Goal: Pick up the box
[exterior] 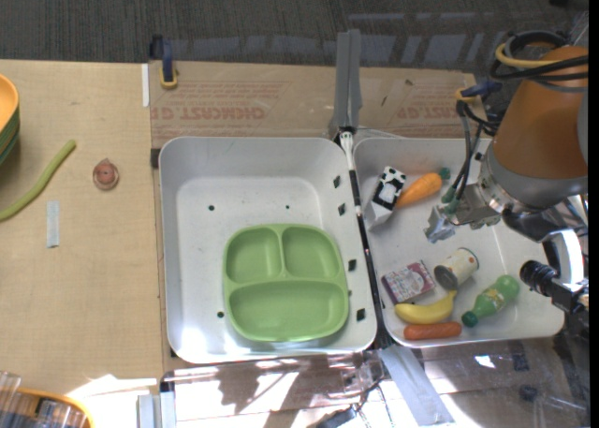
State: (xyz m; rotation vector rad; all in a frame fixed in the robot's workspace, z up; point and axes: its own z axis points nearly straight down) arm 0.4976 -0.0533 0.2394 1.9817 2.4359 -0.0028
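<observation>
My end effector (447, 224) hung over the R bin (547, 323), mid-bin, w/ the orange-banded arm coming in from the right. Couldn't tell whether it was released or clenched; nothing visibly between its tips.

The box (408, 281), small, pinkish-purple, lay flat near the bin's front-left, well apart from my end effector, below and left of it. Crowded spot: banana (426, 308) touching or just beside its front edge, a red-orange sausage-like piece (432, 331) in front of that, a can (457, 269) on its side just right of the box. Green bottle (490, 300) lay tilted farther right, near the banana's tip.

Toward the back: carrot (418, 186) and a black-and-white item (388, 188) just beside it, close to the divider.

L bin (187, 229) held a green tray (284, 283) w/ three compartments, sitting front-center.

On the tabletop (103, 304) left of the bins: green bean (37, 183), small pinkish round thing (106, 174), a pale strip (52, 225). Cardboard (262, 98) w/ printed lettering lay behind both bins.
</observation>
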